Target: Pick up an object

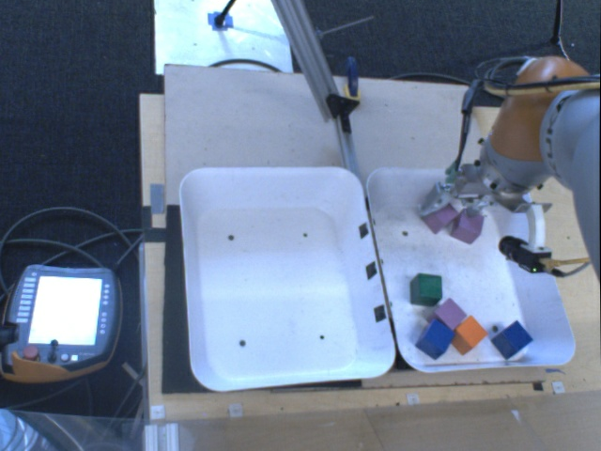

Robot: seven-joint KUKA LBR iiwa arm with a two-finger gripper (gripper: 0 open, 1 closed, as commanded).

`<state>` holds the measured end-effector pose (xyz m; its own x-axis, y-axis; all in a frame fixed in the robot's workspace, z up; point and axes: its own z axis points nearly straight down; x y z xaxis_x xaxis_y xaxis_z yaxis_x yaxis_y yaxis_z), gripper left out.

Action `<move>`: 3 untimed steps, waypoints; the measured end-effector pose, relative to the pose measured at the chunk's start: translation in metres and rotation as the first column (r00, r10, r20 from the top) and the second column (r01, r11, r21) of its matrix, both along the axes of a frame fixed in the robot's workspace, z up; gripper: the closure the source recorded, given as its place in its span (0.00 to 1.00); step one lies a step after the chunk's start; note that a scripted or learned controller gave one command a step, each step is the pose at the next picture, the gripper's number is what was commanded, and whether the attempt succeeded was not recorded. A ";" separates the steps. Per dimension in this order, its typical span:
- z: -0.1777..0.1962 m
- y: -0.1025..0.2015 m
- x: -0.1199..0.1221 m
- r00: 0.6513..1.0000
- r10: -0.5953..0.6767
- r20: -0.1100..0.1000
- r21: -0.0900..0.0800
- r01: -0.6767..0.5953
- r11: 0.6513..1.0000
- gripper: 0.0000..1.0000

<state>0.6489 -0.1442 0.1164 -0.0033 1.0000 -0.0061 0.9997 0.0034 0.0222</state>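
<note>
Two shallow white bins side by side on the bench: left bin (202, 205) at 9 o'clock of the right bin (554, 332). Arm (549, 130) in from 3 o'clock, grey with an orange band, wrist bent down over the far part of the right bin. Gripper (457, 200) low at that bin's 12 o'clock end, right above two purple blocks: one purple block (438, 219) just at 9 o'clock of the other purple block (468, 226), the pair touching or nearly so (hard to tell). Cannot tell whether claw apart or together; nothing seen clamped. Toward 6 o'clock in the same bin, well apart from the gripper: green block (425, 288), small purple block (450, 312), blue block (435, 337), orange block (469, 334), second blue block (511, 339). Teach pendant (58, 322) off the bench at 9 o'clock.
</note>
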 end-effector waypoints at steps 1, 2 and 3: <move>0.010 -0.001 0.001 1.000 0.003 0.005 -0.003 -0.003 1.000 1.00; 0.064 -0.011 0.003 1.000 -0.001 -0.014 0.004 0.001 1.000 1.00; 0.110 -0.015 0.007 1.000 0.001 -0.014 0.004 -0.001 1.000 1.00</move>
